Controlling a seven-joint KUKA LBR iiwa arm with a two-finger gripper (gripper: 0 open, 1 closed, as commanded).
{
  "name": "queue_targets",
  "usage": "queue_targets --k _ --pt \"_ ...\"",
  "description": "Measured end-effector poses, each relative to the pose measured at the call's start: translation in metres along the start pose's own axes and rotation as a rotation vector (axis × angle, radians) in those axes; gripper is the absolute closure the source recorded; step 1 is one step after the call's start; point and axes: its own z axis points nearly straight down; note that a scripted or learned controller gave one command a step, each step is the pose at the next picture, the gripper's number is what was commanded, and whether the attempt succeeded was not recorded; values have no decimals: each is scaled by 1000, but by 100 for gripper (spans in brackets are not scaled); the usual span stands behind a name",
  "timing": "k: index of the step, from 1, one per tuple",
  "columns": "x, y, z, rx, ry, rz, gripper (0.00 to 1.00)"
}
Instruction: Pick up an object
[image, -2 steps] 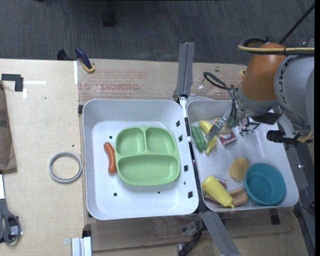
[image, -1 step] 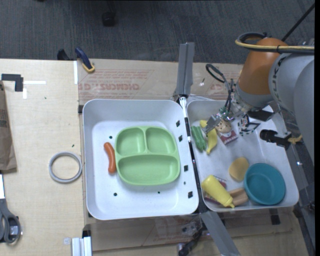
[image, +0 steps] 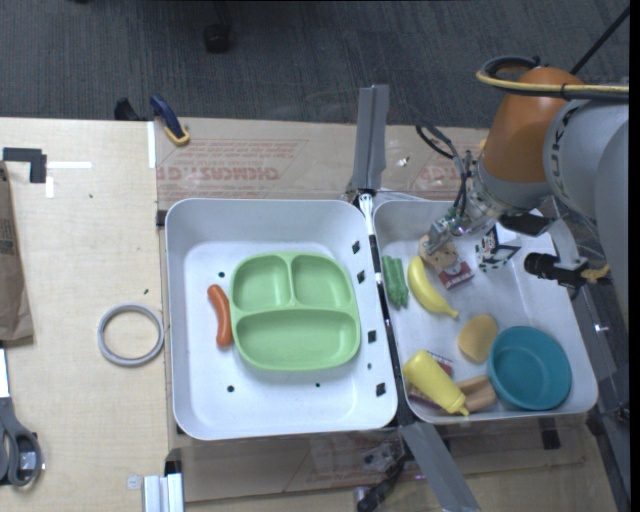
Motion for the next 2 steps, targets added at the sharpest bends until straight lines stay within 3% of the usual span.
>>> queue_targets --k 1,2 --pt "0 0 0 0 0 0 0" --pt "-20 -30 9 4 4 -51 0"
